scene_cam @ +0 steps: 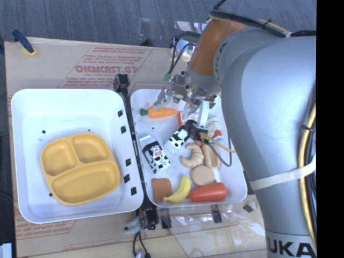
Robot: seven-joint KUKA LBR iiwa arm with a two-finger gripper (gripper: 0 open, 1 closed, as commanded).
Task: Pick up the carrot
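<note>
Hovering over the carrot [161, 112]
My hand [180, 98] sits just right of it; grip unclear, carrot not yet lifted from the right bin [141, 123].

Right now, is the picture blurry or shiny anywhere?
In the camera view, the big grey arm up close looks soft and blurry; the carrot and yellow tray look fairly sharp; the white bins are bright, with soft shadows.
</note>
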